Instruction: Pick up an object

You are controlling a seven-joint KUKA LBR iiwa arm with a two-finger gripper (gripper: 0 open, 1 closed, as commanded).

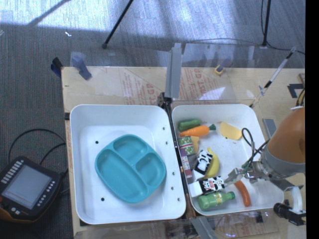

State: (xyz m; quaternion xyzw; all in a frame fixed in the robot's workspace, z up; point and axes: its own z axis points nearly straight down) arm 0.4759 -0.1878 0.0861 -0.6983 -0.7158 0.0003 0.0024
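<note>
My gripper [234, 175] hangs low over the right bin [249, 114], near its front right part. Just below it lies a red sausage [243, 193]. To its left stands a cow-patterned carton [212, 184], with a green bottle [215, 200] lying in front of that. A banana [214, 166] and a black-and-white cow toy [203, 161] lie further left. Nothing shows between the gripper and these items.
At the back of the right bin lie a carrot [197, 130], a green cucumber [189, 124], a yellow slice [230, 131] and a green can [186, 145]. The left bin [84, 118] holds a teal divided plate [130, 167]. A black cable [247, 136] loops above the gripper.
</note>
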